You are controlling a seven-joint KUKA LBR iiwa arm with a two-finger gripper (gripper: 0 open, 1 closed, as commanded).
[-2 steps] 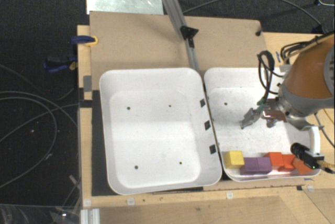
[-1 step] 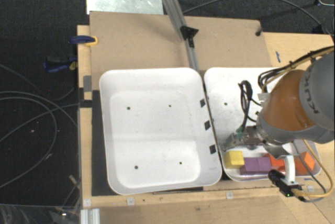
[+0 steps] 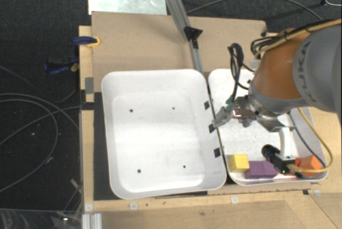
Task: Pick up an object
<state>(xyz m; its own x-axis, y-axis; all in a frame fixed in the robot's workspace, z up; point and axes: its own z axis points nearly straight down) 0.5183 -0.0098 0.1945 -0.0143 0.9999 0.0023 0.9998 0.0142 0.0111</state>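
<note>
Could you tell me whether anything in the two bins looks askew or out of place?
Nothing looks spilled or damaged. The left bin sits slightly rotated against the right bin. The yellow block, purple block and orange block are crowded along the right bin's near edge.

the left bin (image 3: pixel 160 131) lies wide open for passing, while the arm (image 3: pixel 299 73) crowds the right bin (image 3: pixel 219 81) above a yellow block (image 3: pixel 239 162) and purple block (image 3: pixel 261 169).

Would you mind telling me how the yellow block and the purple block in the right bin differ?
The yellow block is bright yellow and looks roughly square; the purple block is dull purple and longer, lying lengthwise. The yellow block sits nearer the left bin, the purple block nearer the orange object. Both lie side by side along the near edge of the right bin.
</note>
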